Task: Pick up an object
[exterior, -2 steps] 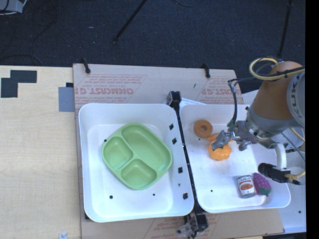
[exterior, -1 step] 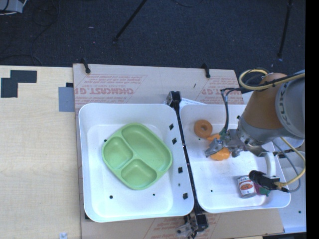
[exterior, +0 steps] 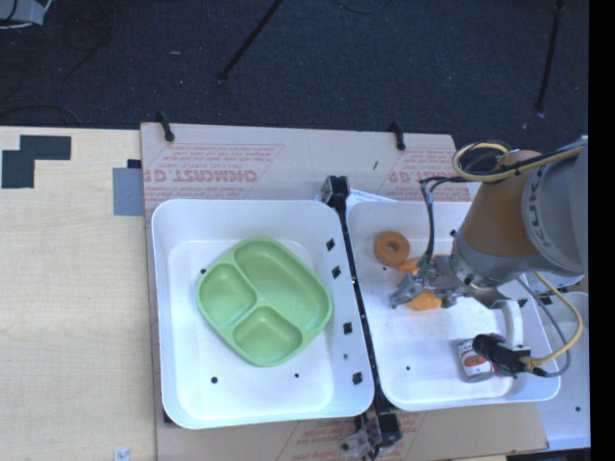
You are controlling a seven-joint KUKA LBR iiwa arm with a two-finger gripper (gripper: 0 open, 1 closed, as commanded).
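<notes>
My gripper (exterior: pixel 411 286) is low in the right bin (exterior: pixel 423 382), near its middle, with the arm reaching in from the right. An orange object (exterior: pixel 424 303) lies right at the gripper's tip, partly hidden by it, and a smaller orange bit (exterior: pixel 409 266) peeks out just above. An orange-brown ring (exterior: pixel 391 248) lies a little further back in the same bin, apart from the gripper. A small red and white can (exterior: pixel 472 361) lies on its side near the bin's front right corner.
The left bin (exterior: pixel 183 257) holds a light green divided plate (exterior: pixel 264 301) with three compartments. A black divider (exterior: pixel 351 296) separates the two bins. Bare bin floor shows at the front left of the right bin.
</notes>
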